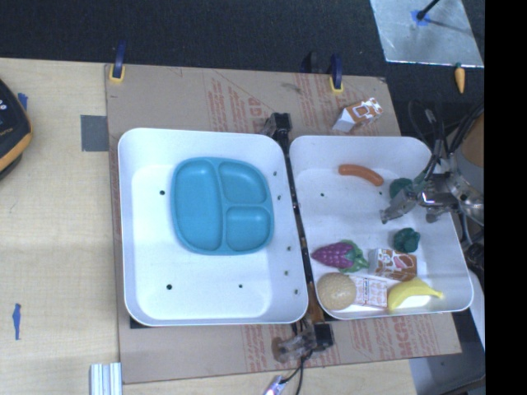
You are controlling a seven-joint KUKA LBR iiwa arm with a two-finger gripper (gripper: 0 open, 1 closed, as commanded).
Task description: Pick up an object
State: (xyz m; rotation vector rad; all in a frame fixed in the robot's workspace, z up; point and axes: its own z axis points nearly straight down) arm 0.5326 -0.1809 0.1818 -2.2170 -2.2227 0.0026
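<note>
My gripper reaches in from the right over the right bin, low above its right half. A dark green toy lies right against the gripper's upper side; whether it is gripped is unclear. An orange sausage lies just up and left of the gripper. Below the gripper sit a second dark green piece, purple grapes, a small printed packet, a round bun, a flat white package and a yellow banana.
The left bin holds a blue divided plate. A small carton lies on the cardboard behind the right bin. Clamps pin the cardboard's far edge. Cables hang at the right by the arm.
</note>
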